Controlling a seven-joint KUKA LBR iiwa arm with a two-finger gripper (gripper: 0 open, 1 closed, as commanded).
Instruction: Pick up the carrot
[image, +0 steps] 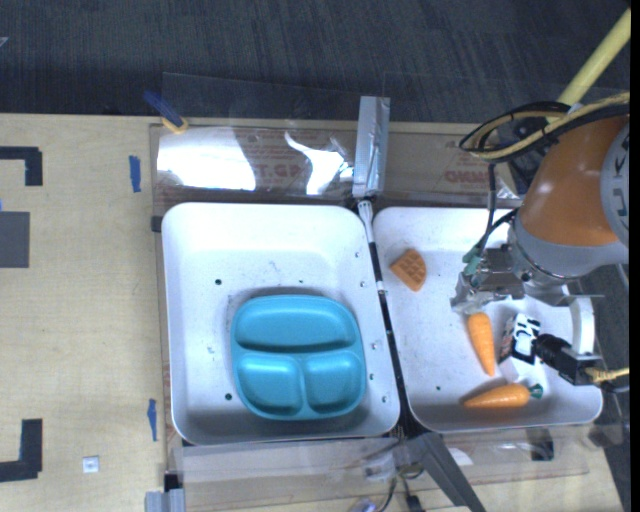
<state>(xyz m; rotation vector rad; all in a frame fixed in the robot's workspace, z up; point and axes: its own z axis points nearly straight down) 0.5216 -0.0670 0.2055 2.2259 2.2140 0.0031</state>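
The claw (487, 283) hangs low over the right-hand white bin (430, 375), near that bin's right side, at the end of a grey arm with an orange band (570, 200) that reaches in from the right. Whether the claw is open or closed cannot be told from this slanted overhead view, and nothing can be seen held in it. Just below the claw, almost touching its lower edge, lies a carrot (483, 343), its long axis running nearly straight up and down the picture, one end tucked close under the claw and the other pointing toward the bin's near wall. A second carrot (496, 397) lies farther down, close to the near wall, with its long axis running left to right, apart from the first. So the upright carrot is the nearer target, sitting directly toward the viewer from the claw. To the left of the claw, well apart, rests a small orange waffle-like piece (408, 269). Beyond it, in the left white bin (190, 300), sits a blue divided tray (297, 352). Both bins rest on a pale wooden worktop (75, 300).
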